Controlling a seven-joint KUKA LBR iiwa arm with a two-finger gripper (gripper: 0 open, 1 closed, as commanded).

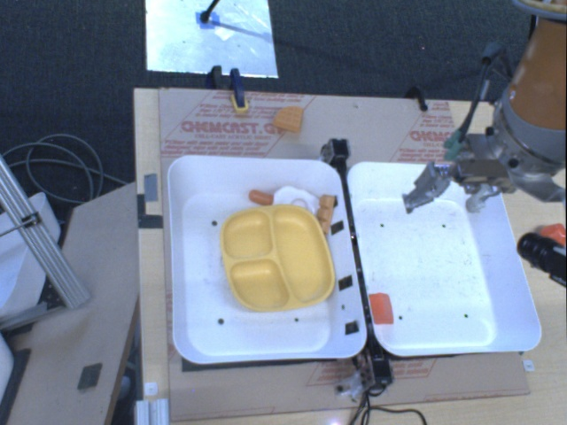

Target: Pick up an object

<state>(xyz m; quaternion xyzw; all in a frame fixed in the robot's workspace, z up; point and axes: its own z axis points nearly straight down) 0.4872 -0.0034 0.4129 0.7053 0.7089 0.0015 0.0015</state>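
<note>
Two white bins side by side on the surface, with the jaws (452, 190) hanging spread and empty over the right bin (496, 326).

The left bin (190, 237) carries a yellow divided tray (276, 257) at its middle; behind the tray lie a small orange sausage-shaped piece (260, 197), a white object (297, 198) partly hidden by the tray's rim, and a tan block (327, 211) against the bin's right wall. In the right bin an orange-red block (380, 307) sits near the front left corner, well apart from the jaws, with bare floor between them. A tan wedge (288, 119) rests on the board behind the left bin, near a yellow clamp (239, 103). Black clips (337, 149) hold the shared wall of the bins.
</note>
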